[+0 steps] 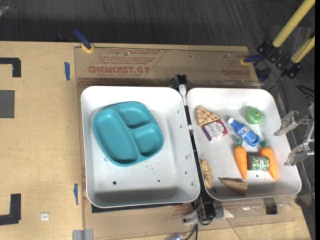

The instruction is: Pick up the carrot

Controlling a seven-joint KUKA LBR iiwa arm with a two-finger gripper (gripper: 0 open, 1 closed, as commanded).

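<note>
The carrot (241, 161) lies in the right bin (225, 98), just left of the green can (258, 163), pointing toward the near rim. The jaws (298, 139) wait spread open and empty, right of the can.

Bins and clutter, nothing fancy

You've got a teal divided plate (128, 132) sitting in the left bin (100, 184), and in the right bin (225, 96) a green round thing (254, 115), a blue bottle (244, 132), a small can (258, 163) and a pizza slice (204, 115).
</note>
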